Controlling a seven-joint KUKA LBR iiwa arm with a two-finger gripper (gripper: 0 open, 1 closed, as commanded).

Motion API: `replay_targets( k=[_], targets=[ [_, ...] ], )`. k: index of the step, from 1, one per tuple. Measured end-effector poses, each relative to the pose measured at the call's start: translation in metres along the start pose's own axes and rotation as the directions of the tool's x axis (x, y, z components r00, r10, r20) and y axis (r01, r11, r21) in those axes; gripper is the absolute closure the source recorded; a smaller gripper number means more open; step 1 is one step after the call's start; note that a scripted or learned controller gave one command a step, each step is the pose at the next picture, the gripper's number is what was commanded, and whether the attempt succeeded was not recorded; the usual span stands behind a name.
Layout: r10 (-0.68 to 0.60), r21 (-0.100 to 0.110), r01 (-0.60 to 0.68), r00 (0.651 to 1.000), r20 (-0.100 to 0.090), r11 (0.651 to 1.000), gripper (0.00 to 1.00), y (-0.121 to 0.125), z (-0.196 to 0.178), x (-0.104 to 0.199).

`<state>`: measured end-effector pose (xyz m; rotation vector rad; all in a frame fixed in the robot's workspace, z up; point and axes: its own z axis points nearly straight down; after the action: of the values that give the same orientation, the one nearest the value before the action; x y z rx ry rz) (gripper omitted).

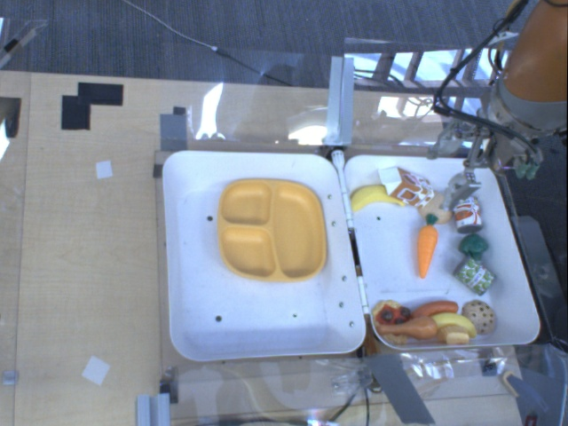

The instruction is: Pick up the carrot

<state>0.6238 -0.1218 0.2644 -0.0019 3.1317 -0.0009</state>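
The carrot [427, 248] is lying upright-lengthwise in the middle of the right bin [524, 322], leaf end toward the far wall, with a small can [467, 213] and a green piece [472, 246] sitting just beside it on the right. The gripper [463, 185] is hanging above the bin's far right corner, off to the side of the carrot's top, carrying nothing; whether it is spread or closed cannot be told. Judging from here, a descent without shifting left is risking a grab on the can or a knock to the banana [373, 198], the crowding near the carrot's top being the cause.
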Motion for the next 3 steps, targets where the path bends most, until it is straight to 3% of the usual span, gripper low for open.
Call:
replay_targets(
  k=[1,2,3],
  targets=[
    [-0.036,-0.003,0.036,0.999,-0.013,0.999,0.00,0.025,0.166,0.085],
    [0.175,0.001,-0.175,0.984,0.002,0.984,0.00,0.034,0.174,0.070],
    [0.169,-0.001,-0.169,0.985,0.015,0.986,1.00,0.036,0.160,0.066]
  ],
)
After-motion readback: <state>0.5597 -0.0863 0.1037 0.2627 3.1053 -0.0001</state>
